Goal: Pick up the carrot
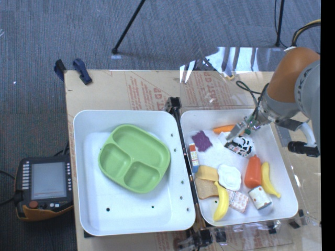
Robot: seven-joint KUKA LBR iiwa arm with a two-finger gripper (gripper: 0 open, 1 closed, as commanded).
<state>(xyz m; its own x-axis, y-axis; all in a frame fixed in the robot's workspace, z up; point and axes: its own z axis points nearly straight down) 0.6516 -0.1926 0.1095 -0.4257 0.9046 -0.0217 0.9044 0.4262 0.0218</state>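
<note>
The carrot [224,129], a short orange piece, lies flat near the far side of the right bin [291,191]. My gripper [235,135] reaches down from the right at a slant. Its tip is low in the bin, just right of and nearly touching the carrot's near end. Nothing shows as held. A black-and-white patterned toy [241,147] sits directly below the gripper tip.
The right bin also holds a purple piece [201,140], an egg [229,177], toast [207,188], two bananas [222,203] [271,180], an orange-red bottle [253,172], a can [259,197] and a pink cracker [239,201]. A green divided plate [134,158] lies in the left bin [79,140].
</note>
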